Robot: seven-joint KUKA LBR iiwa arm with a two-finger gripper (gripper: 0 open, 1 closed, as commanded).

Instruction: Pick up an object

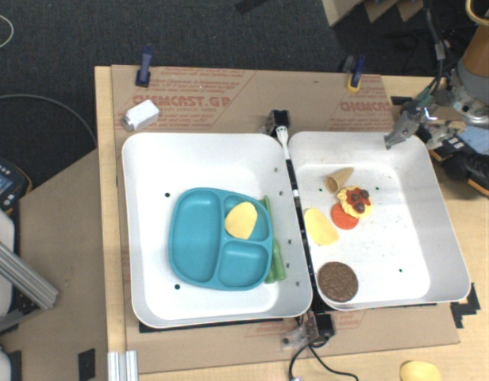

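So: nearest pick is the cone (338,179), lying in the right bin (419,236) below-left of the gripper (403,133). Pizza (352,205) sits just beyond it. Gripper hangs over the bin's far rim (finger spread: cannot tell). Descend centred on cone, clear of pizza.

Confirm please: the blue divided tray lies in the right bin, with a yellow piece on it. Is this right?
Not quite. The camera view shows the blue divided tray in the left bin, not the right one. The yellow piece does lie on it.
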